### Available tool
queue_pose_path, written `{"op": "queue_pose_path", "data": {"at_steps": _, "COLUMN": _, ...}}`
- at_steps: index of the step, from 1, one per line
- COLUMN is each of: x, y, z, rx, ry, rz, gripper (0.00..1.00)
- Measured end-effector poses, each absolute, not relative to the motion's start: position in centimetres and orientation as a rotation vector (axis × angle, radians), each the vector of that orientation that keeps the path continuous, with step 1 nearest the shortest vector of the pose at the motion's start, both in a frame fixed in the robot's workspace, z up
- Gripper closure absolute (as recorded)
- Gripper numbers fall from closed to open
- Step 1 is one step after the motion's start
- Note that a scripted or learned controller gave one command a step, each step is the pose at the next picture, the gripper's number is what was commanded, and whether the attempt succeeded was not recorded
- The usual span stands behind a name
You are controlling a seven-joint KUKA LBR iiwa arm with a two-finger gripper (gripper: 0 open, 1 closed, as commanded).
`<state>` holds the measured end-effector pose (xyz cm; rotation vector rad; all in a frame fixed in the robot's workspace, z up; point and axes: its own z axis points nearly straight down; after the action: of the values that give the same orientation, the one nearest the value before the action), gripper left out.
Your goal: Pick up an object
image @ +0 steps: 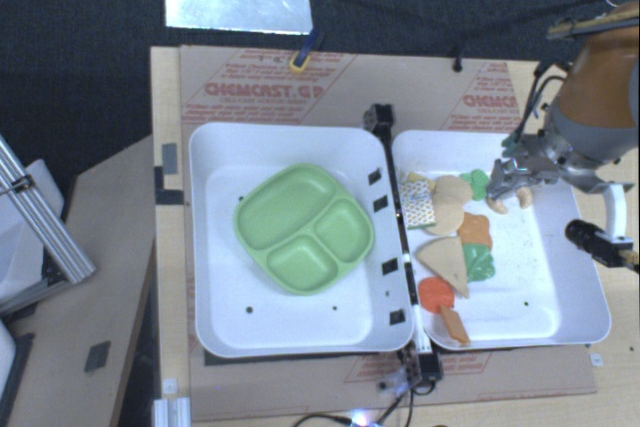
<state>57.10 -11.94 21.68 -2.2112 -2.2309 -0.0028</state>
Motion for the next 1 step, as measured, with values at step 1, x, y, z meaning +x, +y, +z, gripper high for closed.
{"op": "queue_pose_path", "data": {"at_steps": 1, "x": 55.35, "y": -6.28, "z": 22.35, "rx": -2.211, "ry": -2.231, "rz": -0.001, "gripper": 1.0}}
